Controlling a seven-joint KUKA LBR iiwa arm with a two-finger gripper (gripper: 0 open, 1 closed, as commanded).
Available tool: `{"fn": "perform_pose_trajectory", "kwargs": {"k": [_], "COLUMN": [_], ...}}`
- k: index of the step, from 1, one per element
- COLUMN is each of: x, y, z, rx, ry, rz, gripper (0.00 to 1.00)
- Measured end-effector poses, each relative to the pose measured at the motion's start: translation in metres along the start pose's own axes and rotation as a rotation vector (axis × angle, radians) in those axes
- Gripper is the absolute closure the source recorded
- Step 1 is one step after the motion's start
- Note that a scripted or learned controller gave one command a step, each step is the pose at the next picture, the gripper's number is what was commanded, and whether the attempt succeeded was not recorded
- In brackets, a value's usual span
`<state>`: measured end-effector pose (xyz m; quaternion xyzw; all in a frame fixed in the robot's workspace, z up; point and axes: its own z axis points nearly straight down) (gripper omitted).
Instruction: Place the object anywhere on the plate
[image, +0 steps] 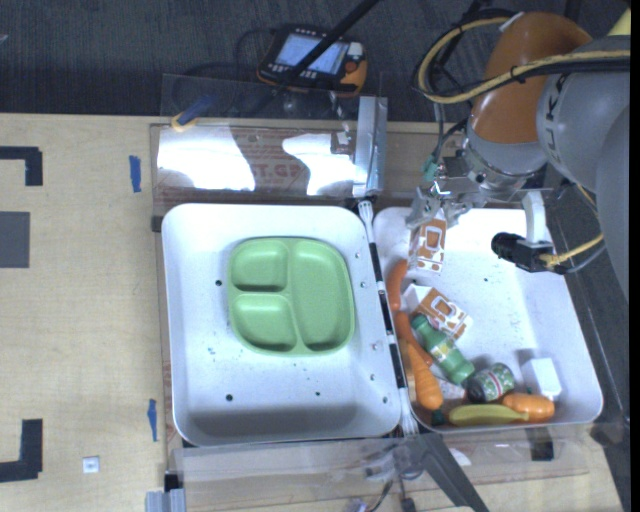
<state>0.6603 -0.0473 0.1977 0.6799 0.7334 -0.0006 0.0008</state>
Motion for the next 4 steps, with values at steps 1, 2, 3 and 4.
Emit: {"fn": "perform_pose_trajectory", "kwargs": {"k": [1, 2, 3, 4], "x": [0.072, 0.101, 0.131, 0.131], "y": [-0.057, -0.044, -0.039, -0.039], "z": [0.012, 0.013, -0.006, -0.006], "rx": [-0.001, -0.003, -0.003, -0.003], "ry": [0.003, 0.002, 0.002, 0.002], "rz": [-0.130, -0.256, -0.006, -0.006], "gripper": [1.00, 1.00, 1.00, 0.00]}}
